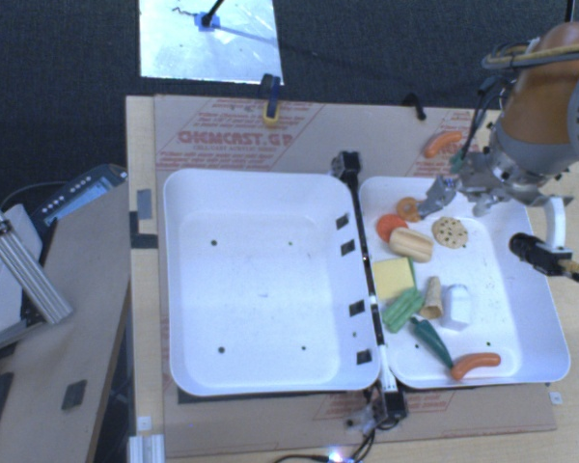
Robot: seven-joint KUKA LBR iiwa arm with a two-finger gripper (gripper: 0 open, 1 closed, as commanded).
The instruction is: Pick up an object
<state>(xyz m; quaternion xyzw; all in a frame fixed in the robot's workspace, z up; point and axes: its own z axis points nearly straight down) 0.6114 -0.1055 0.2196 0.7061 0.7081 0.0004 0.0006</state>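
Observation:
The right bin holds several toy foods: a red tomato, a bread roll, a speckled cookie, an orange slice, a yellow cheese block, a green pickle, a white cup, a green chili and an orange sausage. My gripper hangs over the back of this bin, just behind the cookie. Its fingers are spread open with nothing between them.
The left bin lies beside the right one, with a black hinged divider between them. Another orange sausage lies on the bench behind the right bin. A black fitting juts over the right bin's right edge.

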